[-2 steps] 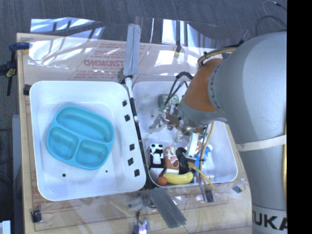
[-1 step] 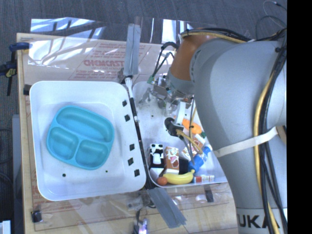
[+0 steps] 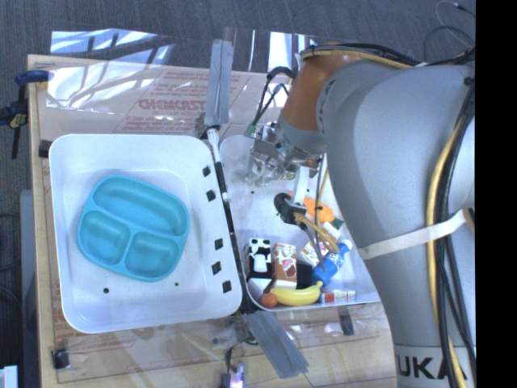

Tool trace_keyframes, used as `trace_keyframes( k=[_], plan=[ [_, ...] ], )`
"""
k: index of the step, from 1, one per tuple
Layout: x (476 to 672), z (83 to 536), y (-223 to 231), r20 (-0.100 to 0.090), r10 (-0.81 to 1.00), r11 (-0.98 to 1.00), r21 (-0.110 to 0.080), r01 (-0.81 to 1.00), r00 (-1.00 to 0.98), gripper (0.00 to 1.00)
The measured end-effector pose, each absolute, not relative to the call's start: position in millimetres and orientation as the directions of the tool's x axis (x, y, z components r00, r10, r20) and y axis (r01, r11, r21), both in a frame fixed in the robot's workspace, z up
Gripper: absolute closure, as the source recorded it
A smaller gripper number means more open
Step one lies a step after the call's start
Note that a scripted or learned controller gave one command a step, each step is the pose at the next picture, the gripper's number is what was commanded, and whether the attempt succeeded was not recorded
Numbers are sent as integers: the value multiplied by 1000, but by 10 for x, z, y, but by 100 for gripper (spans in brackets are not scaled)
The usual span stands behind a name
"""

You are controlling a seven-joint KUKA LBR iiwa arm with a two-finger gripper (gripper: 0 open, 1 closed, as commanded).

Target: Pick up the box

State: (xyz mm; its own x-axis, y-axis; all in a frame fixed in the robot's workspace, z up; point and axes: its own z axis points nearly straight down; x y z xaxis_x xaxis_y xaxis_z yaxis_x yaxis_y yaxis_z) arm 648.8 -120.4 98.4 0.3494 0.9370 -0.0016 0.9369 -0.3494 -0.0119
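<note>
The box (image 3: 283,263) is small, with a brown and white printed face. It stands near the front of the right bin (image 3: 242,156), among other items. My gripper (image 3: 262,166) hangs over the back of that bin, well behind the box and apart from it. I see nothing held in it. The big grey arm (image 3: 388,160) covers the bin's right part.
Around the box lie a black and white toy (image 3: 258,257), a yellow banana (image 3: 296,296), a blue item (image 3: 335,257), orange pieces (image 3: 315,212) and a marker (image 3: 339,296). The left bin (image 3: 65,184) holds a blue divided plate (image 3: 133,227).
</note>
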Motion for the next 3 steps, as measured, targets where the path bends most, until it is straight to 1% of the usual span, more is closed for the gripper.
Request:
trace_keyframes(
  k=[1,2,3],
  plan=[
    [6167,1796,-1724,0,911,-413,-5,911,413,100],
    [6117,2119,-1845,-2,859,-511,-5,859,511,100],
    [5650,2022,-1954,-3,838,-545,-8,838,545,100]
  ],
)
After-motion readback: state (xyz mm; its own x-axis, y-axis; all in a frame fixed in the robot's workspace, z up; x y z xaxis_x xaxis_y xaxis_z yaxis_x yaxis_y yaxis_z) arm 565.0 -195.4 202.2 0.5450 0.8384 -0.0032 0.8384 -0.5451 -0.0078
